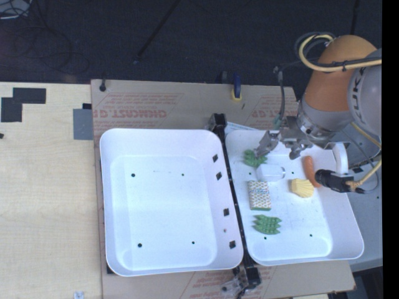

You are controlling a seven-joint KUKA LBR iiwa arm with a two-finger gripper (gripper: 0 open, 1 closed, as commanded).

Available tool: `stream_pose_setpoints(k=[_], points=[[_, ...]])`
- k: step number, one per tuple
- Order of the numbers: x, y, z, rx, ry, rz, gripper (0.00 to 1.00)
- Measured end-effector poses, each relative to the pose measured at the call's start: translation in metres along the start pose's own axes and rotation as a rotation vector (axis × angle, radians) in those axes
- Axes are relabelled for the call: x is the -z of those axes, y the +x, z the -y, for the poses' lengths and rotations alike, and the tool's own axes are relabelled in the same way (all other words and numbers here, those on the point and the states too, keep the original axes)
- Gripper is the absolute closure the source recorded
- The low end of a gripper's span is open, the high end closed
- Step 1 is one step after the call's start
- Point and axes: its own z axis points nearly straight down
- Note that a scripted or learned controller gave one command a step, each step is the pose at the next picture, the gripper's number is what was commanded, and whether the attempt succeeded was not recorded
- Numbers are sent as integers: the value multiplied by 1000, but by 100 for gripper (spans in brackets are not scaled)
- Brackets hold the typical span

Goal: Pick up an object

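Nearest the camera, the left bin sat bare, presumably the drop-off. All pickable items lay in the right bin: green pea pods at six o'clock, a patterned block centrally, a green piece at ten, yellow chunk and orange carrot at three. The gripper hovered at eleven, fingers spread, gripping nothing, likely lining up on the green piece.

Gripper hanging over right bin, near green toy. Checked block, yellow piece, orange carrot lying there (second green toy too).
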Motion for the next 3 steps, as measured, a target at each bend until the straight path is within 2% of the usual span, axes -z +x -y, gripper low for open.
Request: stream_pose_setpoints(k=[1,2,3], points=[[-22,-35,99,-7,9,0,0],[-116,-100,72,-5,1,2,0],[-114,-114,63,0,-2,1,0]])
